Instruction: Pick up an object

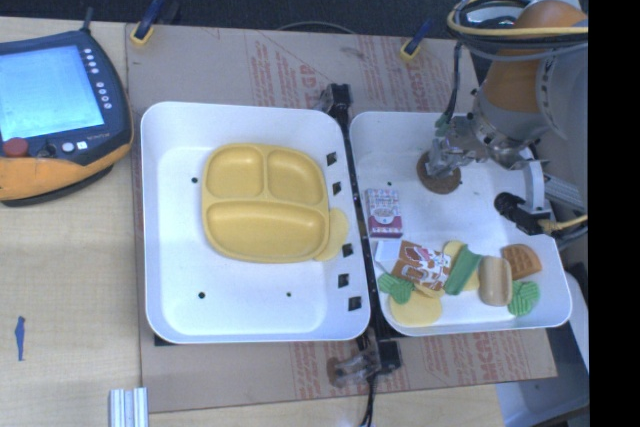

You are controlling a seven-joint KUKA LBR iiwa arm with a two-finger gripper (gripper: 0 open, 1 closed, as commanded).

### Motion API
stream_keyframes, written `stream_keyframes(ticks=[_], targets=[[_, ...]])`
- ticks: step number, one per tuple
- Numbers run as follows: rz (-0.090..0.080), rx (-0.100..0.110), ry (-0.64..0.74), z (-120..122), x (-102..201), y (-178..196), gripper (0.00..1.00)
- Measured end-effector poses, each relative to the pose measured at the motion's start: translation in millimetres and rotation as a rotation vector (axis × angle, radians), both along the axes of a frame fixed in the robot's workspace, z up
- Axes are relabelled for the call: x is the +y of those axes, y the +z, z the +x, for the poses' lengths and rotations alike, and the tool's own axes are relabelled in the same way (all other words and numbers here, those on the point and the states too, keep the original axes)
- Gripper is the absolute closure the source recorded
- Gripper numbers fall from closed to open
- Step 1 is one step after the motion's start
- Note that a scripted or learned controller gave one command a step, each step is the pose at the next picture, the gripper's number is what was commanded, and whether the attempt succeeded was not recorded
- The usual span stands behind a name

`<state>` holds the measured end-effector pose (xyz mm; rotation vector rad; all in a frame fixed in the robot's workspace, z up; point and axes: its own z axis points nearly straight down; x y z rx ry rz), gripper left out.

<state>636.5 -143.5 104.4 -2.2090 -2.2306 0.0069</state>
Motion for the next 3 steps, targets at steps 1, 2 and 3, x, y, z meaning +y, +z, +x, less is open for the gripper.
stream_keyframes(ticks=[1, 2, 3], targets=[[0.000, -0.013, -0.006, -47, -43, -8, 1.00], [0.000, -0.005, -0.007, -57, -69, 66, 1.00], [0.001, -0.003, -0.007, -57, -68, 63, 0.00]])
